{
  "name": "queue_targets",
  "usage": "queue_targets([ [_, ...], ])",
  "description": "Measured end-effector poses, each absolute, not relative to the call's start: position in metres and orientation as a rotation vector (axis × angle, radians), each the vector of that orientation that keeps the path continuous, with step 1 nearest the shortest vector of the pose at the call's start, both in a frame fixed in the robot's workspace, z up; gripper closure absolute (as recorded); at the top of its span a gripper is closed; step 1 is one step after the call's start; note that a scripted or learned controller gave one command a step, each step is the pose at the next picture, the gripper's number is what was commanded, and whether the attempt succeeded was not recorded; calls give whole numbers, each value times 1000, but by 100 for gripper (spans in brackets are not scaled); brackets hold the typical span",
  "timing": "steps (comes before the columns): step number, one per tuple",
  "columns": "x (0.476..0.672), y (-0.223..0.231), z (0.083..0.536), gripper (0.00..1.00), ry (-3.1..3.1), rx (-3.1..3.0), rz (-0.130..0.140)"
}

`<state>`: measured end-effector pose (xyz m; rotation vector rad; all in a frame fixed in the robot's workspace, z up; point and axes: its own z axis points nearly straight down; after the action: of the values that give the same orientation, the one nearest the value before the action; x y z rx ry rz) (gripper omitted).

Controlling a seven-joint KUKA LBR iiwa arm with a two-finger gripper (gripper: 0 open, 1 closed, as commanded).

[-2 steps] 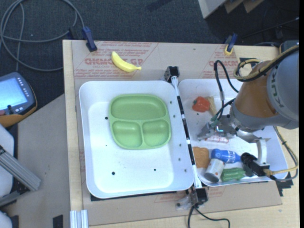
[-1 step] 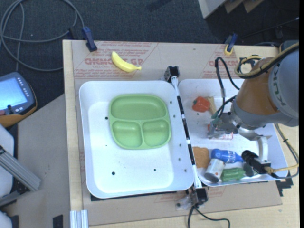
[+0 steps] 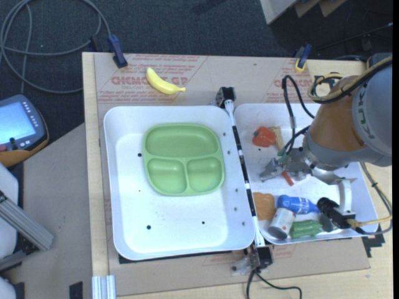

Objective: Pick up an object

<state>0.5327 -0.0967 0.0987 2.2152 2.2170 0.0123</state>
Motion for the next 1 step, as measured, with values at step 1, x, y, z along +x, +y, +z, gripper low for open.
queue_targets([
  [1, 533, -97, 109, 100, 2214, 2214, 14],
])
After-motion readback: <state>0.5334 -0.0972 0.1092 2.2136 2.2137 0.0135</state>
